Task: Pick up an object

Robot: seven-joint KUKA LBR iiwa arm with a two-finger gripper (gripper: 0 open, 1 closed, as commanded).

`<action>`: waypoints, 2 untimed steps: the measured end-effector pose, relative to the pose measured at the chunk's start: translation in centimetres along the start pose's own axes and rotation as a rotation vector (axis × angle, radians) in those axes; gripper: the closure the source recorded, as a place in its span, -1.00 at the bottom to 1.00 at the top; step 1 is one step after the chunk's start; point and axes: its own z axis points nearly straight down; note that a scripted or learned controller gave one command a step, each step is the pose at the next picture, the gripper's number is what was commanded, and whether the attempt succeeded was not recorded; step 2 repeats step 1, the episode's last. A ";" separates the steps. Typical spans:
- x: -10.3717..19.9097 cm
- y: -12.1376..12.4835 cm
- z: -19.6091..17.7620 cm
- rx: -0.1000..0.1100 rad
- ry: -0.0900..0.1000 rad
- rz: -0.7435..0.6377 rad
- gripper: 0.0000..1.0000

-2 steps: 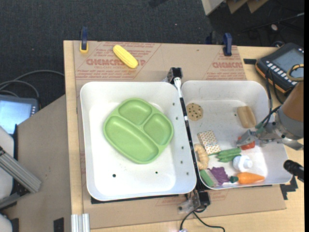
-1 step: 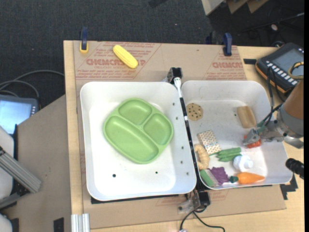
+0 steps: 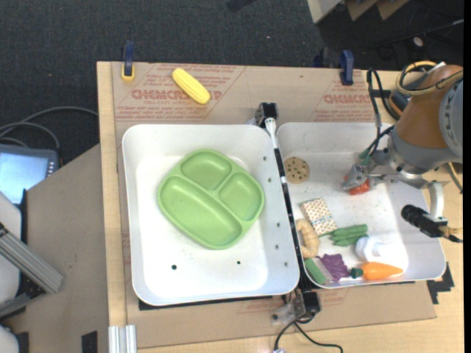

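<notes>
gripper [image 3: 358,180]: down in right bin [image 3: 412,134], near its far right side; jaws clamped on a small red-orange object [image 3: 358,188]
left bin [image 3: 140,197]: green divided plate [image 3: 210,197] in the middle
right bin, near edge: carrot [image 3: 381,271], purple item [image 3: 335,265], green bean [image 3: 347,233], cracker [image 3: 319,213]
cookie [image 3: 296,169]: by right bin's left wall
corn cob [image 3: 190,85]: on bench [image 3: 243,83], far left

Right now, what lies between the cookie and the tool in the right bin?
Bare white bin floor. In the camera view, nothing lies between the cookie and the tool.
</notes>
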 end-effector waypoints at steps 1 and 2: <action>10.2 0.9 -10.7 -0.006 0.004 -0.005 1.00; 10.2 0.9 -10.7 -0.006 0.004 -0.005 1.00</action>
